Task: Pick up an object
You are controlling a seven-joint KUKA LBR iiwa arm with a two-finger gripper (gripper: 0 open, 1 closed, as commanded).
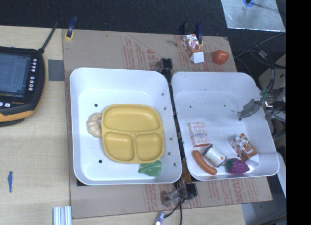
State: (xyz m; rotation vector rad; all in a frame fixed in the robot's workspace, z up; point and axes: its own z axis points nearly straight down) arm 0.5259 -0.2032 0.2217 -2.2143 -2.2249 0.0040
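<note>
Fingers (pixel 246 112) hung over the right bin's (pixel 214 85) far edge; whether apart or together could not be told. Nothing seemed lifted yet: the carton (pixel 198 133), sausage (pixel 204 163) and grapes (pixel 237 166) lay in that bin.
</note>
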